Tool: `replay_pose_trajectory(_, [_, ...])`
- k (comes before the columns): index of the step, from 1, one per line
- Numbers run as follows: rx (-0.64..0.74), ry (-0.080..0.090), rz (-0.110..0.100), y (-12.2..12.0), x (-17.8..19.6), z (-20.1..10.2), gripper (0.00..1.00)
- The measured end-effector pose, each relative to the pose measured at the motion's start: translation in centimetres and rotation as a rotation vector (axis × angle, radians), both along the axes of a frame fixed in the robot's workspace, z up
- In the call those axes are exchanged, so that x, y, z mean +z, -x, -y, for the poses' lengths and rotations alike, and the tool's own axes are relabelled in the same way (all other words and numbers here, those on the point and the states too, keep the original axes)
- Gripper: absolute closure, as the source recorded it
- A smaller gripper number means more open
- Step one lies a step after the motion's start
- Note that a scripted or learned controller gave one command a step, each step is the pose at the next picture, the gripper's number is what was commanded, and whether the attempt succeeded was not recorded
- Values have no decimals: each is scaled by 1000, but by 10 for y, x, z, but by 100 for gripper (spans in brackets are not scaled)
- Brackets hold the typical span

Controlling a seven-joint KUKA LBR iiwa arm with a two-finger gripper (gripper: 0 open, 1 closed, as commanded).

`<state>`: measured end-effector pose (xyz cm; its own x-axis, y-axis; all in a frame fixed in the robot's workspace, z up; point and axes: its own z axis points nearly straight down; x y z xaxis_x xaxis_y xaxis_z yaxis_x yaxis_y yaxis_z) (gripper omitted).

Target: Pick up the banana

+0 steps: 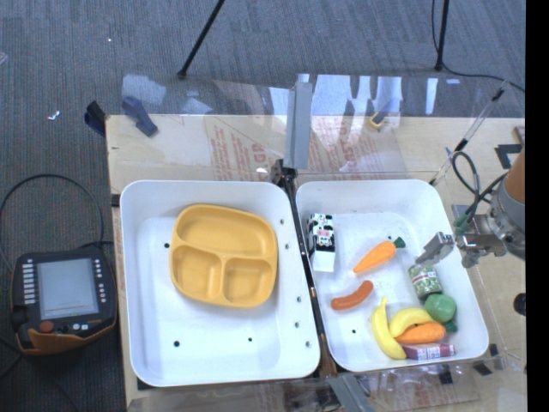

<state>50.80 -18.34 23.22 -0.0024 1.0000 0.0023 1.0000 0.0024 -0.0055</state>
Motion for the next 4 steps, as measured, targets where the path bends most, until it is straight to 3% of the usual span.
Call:
replay_pose_trajectory(1, [-39, 0, 0, 33, -57, 30, 0])
replay_pose_trajectory(2, [202, -1, 2, 32, -147, -28, 0])
replay_pose_trajectory(3, [197, -4, 1, 32, -138, -28, 100])
replay_pose_trajectory(4, [490, -1, 4, 9, -125, -78, 100])
